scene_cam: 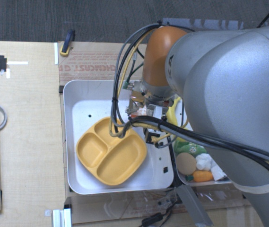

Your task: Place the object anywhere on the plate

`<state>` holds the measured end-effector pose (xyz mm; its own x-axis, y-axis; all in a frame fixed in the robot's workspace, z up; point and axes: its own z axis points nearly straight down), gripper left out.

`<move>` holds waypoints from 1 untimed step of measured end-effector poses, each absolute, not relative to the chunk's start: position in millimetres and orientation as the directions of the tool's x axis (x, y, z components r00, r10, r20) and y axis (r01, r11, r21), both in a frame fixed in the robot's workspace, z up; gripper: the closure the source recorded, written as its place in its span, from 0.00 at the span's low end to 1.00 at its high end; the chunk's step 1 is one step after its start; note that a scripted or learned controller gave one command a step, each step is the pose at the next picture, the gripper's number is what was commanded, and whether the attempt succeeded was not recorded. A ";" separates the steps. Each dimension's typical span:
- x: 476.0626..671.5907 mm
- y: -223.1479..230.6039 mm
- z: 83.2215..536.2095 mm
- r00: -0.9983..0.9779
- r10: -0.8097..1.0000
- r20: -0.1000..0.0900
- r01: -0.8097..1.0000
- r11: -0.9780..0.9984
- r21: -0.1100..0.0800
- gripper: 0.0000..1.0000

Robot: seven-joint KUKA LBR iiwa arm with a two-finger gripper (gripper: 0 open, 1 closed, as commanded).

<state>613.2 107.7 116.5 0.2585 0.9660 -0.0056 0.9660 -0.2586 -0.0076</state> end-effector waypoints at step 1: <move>627.5 168.1 173.8 0.438 0.899 -0.007 0.899 -0.438 -0.004 1.00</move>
<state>627.5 168.1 173.8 0.4383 0.8988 -0.0071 0.8988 -0.4383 -0.0037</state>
